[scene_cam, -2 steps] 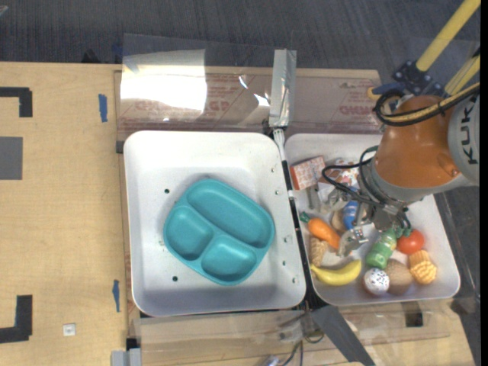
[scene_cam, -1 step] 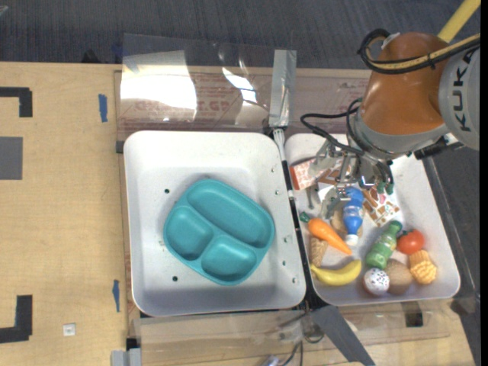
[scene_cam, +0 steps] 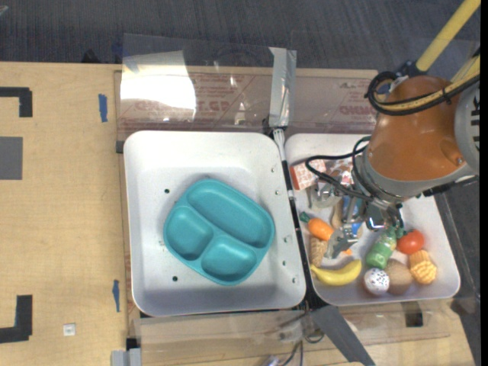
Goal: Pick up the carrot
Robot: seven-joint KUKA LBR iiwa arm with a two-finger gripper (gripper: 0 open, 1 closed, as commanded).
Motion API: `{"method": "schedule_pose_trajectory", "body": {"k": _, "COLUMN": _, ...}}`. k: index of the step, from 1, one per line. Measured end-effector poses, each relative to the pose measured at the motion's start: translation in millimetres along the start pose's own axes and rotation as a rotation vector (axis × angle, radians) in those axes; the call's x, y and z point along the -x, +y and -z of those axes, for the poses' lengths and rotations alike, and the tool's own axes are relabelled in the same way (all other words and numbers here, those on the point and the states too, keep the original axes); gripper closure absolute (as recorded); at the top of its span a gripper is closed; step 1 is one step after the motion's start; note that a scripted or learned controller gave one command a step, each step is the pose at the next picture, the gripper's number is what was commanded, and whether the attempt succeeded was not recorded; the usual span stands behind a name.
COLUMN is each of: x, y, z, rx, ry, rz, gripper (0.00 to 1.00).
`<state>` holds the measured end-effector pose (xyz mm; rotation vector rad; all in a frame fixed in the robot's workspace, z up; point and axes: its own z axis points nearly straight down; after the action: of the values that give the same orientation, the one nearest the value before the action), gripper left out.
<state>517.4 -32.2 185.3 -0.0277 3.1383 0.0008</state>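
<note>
Gripper (scene_cam: 352,227) above carrot (scene_cam: 317,228), right bin (scene_cam: 450,277)

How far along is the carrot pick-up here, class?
Done: the grey and orange arm's claw has reached the right white bin and is low among the toy food. In hand: it hovers just right of the small orange carrot. Left: gripping and lifting; the carrot lies on the bin floor above the yellow banana.

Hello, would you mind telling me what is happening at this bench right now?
The robot arm is reaching into the right bin, with its gripper low over a pile of toy food. The carrot lies just beside it, above a banana. Nothing is visibly lifted yet. The left bin holds a teal divided plate.
</note>
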Motion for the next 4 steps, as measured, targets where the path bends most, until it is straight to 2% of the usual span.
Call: {"method": "schedule_pose_trajectory", "body": {"k": 4, "x": 0.0, "y": 0.0, "z": -0.2, "rx": 0.0, "ry": 0.0, "rz": 0.0, "gripper": 0.0}}
